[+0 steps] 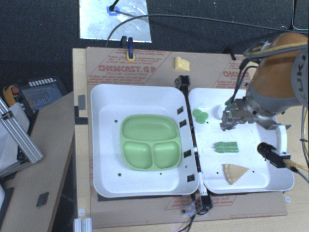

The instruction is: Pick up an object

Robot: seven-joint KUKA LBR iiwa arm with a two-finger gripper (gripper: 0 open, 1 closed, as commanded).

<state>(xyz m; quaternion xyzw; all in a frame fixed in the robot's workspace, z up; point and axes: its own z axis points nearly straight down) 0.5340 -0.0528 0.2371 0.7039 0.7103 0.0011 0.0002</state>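
The right bin (270, 180) holds three objects. A small round green piece (200, 115) lies near its upper left. A green ridged block (226, 147) rests in the middle. A tan wedge like a pizza slice (234, 172) lies near the front. My gripper (228, 122) hangs over the bin's upper middle, just right of the round green piece and above the ridged block. Nothing shows between its fingers.
The left bin (104, 129) carries a green divided tray (148, 142). A black clip strip (189, 129) joins the two bins. A yellow block (182, 64) lies on the cardboard behind them. A black cylinder (270, 154) on the arm's mount sticks out over the right bin's right side.
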